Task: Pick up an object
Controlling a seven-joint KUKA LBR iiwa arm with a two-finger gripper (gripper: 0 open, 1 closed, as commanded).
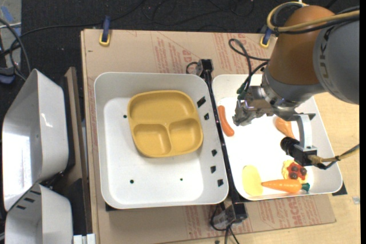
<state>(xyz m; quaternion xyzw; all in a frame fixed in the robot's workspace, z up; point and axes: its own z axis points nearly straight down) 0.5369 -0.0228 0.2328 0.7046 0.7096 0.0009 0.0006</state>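
The gripper [247, 113] hangs over the right bin [329, 180]. The sausage [226, 122] lies just beside it toward nine o'clock, long axis running twelve to six. Whether the jaws are spread I cannot tell; seemingly nothing sits between them.

— Where is there room for you?
— My arm [309, 60] crowds the right bin's [326, 140] upper half. Its middle floor lies open between the sausage [226, 122] at left and the carrot [281, 184] and yellow piece [251, 179] along the lower edge.
— And leftward?
— The yellow tray [164, 123] fills that bin's [108, 140] centre.
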